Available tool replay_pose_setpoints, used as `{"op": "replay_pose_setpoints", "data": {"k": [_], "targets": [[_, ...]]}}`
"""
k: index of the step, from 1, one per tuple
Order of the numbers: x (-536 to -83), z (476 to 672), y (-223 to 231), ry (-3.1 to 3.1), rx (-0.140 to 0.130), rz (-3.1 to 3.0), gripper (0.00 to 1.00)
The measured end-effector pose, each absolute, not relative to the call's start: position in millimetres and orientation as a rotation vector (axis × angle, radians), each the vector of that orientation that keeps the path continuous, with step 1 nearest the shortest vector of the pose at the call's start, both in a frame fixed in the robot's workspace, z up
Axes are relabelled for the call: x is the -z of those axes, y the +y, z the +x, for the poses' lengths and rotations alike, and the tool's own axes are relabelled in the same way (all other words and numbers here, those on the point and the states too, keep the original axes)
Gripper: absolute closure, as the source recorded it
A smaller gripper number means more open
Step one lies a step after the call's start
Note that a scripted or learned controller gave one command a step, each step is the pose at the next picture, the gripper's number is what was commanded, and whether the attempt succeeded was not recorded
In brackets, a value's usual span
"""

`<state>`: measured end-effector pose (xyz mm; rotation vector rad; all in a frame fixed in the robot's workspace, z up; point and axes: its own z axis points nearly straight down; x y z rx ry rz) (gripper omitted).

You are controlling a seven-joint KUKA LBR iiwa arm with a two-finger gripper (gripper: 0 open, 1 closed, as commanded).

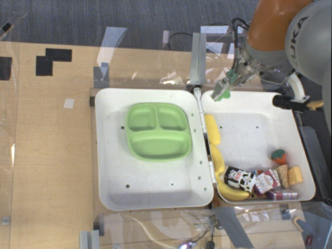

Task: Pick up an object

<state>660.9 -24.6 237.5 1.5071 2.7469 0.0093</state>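
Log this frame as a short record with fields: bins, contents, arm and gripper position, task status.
left bin: holds a green divided plate
right bin: corn cob and banana along its left wall; small cartons and toy food in its near right corner
gripper: above the right bin's far left corner, with something green at its tip
task status: unclear whether anything is grasped

Both white bins [150,196] look like smooth moulded plastic with a faint sheen. The green divided plate [157,131] is matt plastic. The bench top [46,154] looks like pale wood under a clear glossy sheet. The arm's orange band [275,14] and grey shell [314,40] shine smoothly. The banana [231,191] looks waxy.
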Motion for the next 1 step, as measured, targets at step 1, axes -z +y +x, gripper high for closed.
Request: {"op": "replay_pose_setpoints", "data": {"k": [1], "targets": [[-214.8,614.0,-18.1,2.569,-0.004,1.803,1.00]]}}
